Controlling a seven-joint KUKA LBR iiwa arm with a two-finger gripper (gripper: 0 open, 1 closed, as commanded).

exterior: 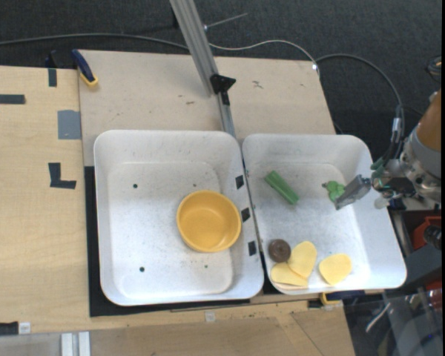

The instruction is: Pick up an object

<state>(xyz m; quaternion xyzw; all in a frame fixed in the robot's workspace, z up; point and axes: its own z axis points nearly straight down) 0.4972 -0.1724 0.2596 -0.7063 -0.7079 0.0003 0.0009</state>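
In the right bin (371, 232) lie a green block (281, 187), a small green piece (331, 190), a brown round object (279, 250) and flat yellow pieces (302, 261) near the front wall. A yellow bowl (208, 220) sits in the left bin (133, 199). My gripper (351, 192) reaches in from the right, over the right bin's right side. Its tip is right against the small green piece. I cannot tell whether that piece is held.
A grey metal post (196, 39) slants from the top down to the gap between the bins. A black cable (356, 61) curves across the bench behind the right bin. A blue and yellow tool (84, 68) lies at the back left.
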